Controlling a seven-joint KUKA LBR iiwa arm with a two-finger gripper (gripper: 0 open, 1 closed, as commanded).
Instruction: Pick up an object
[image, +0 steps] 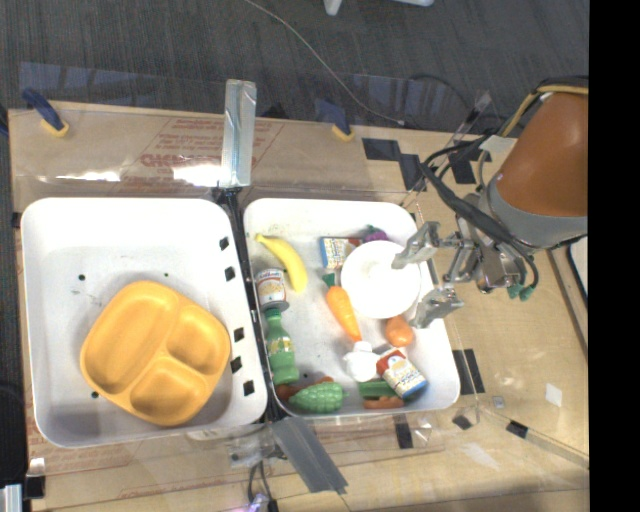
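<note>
While the arm (545, 165) reached in from the right edge of the frame, its gripper (425, 275) hung over the right side of the right bin (300, 212) with both fingers spread wide, nothing between them. Upper finger (415, 247) and lower finger (435, 304) sat at the right rim of a white plate (378, 280), middle of that bin. Banana (285, 260) and carrot (343, 310) lay left of it

White plate (378, 278) in right bin (440, 372)
</note>
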